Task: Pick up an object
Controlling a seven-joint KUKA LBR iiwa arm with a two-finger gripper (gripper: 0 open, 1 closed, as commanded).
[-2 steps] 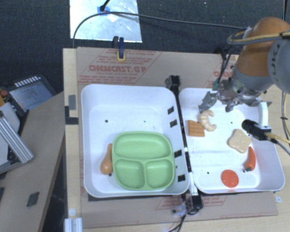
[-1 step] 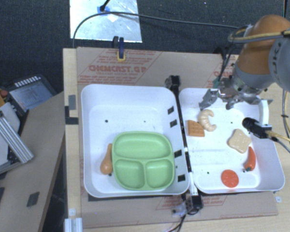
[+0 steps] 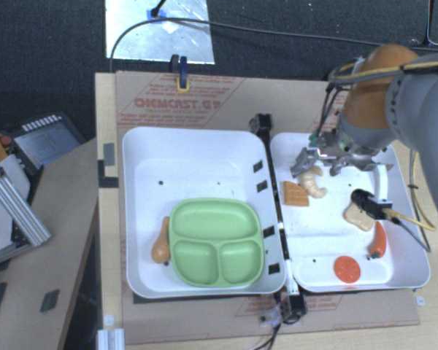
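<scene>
My gripper (image 3: 319,166) hangs low over the back left part of the right bin (image 3: 409,268), with its fingers apart and nothing between them. Just below it lies a pale beige curved piece (image 3: 315,187). Touching that piece on its left is a flat orange-brown cracker (image 3: 295,195). A round red slice (image 3: 347,269) rests near the bin's front wall. An orange-red carrot-like piece (image 3: 378,240) lies toward the front right.
The left bin (image 3: 139,166) holds a green divided plate (image 3: 216,240) and a tan-orange elongated piece (image 3: 161,243) beside the plate's left edge. A black divider (image 3: 271,195) runs between the bins. The grey arm (image 3: 416,100) crosses above the right bin's back right corner.
</scene>
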